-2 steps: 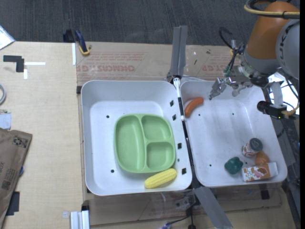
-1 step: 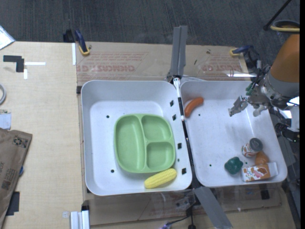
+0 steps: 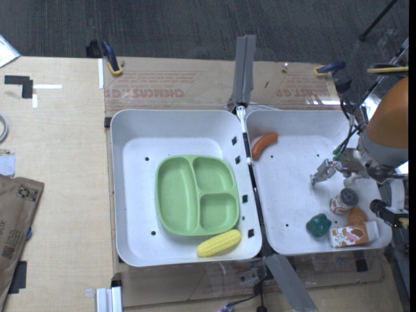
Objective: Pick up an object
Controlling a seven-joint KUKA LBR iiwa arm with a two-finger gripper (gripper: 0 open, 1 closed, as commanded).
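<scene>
A cardboard sheet (image 3: 195,86) is laid under the two bins and is held by blue clamps (image 3: 112,58) at its far corners. A grey bar (image 3: 244,70) is set upright behind the bins. A brown paper bag (image 3: 16,229) is seen at the left edge.

You have two white bins (image 3: 123,194) on the table. The left one carries one green tray (image 3: 197,195) and one corn cob (image 3: 219,243). The right one carries one sausage (image 3: 263,144), one green toy (image 3: 318,225), one can (image 3: 339,205) and one carton (image 3: 353,235).
</scene>
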